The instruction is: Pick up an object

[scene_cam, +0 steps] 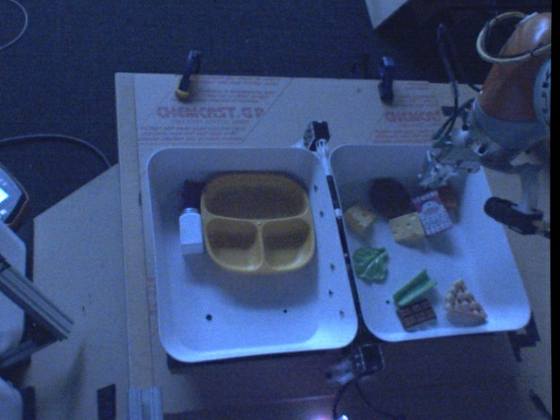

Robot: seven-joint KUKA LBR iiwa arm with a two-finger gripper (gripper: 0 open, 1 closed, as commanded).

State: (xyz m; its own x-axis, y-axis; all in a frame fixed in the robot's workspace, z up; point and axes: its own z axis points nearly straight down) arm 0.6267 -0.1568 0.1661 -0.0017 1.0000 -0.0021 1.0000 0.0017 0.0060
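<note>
Dim blue scene, gripper (pixel 440 170) blurred above carton (pixel 433 213)

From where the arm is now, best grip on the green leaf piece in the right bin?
Come straight down on the green leaf piece and close the jaws across its narrower width, probably toward its right half. It looks flat and low, and its left edge lies close to the right bin wall beside the divider, so a side approach from the left seems cramped.
</note>
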